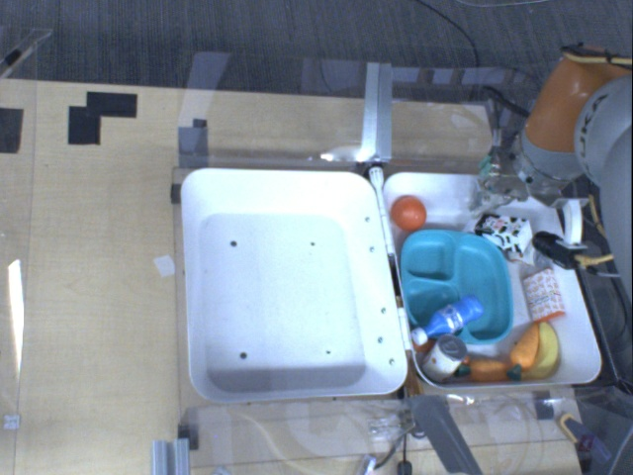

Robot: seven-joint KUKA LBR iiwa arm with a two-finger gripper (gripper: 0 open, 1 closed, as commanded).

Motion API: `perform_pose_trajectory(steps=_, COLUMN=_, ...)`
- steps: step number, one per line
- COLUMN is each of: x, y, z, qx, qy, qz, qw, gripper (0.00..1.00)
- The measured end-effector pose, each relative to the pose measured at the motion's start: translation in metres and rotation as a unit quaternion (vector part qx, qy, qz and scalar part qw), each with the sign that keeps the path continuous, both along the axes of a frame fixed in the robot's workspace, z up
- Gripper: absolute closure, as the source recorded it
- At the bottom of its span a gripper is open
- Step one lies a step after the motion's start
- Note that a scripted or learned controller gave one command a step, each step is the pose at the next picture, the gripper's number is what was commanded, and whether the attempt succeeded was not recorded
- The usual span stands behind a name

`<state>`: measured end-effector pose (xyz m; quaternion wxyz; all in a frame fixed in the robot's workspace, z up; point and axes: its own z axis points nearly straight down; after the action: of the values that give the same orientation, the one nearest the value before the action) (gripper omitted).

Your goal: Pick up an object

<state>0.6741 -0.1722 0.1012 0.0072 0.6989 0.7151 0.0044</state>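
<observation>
The gripper (492,188) hangs near the black-and-white toy (505,234); I cannot tell its state; the toy looks soft and light; pinch its middle.

The gripper (492,188) fingers blur together; the arm (584,117) above it is cut off at the picture's edge, perhaps mid-wrist.

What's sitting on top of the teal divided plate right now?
A blue bottle lies tilted across the teal divided plate, near its lower edge. The plate's other compartments show bare. Whatever is beneath the plate is covered.
</observation>
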Motion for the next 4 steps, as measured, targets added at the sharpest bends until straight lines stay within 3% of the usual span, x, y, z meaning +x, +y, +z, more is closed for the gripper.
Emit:
perform_pose_trajectory(steps=1, x=-0.026, y=0.041, z=-0.007, qx=-0.0009, qy=-0.006, qz=0.013, qw=0.9999, gripper=1.00)
perform_pose_trajectory(steps=2, x=-0.027, y=0.042, z=-0.009, qx=0.0001, qy=-0.003, qz=0.014, qw=0.9999, gripper=0.00)
perform_pose_trajectory(steps=3, x=-0.024, y=0.042, z=0.004, qx=-0.0015, qy=-0.008, qz=0.015, qw=0.9998, gripper=1.00)
perform_pose_trajectory(steps=4, x=-0.012, y=0.081, z=0.130, qx=0.0010, qy=0.003, qz=0.040, qw=0.9992, gripper=1.00)
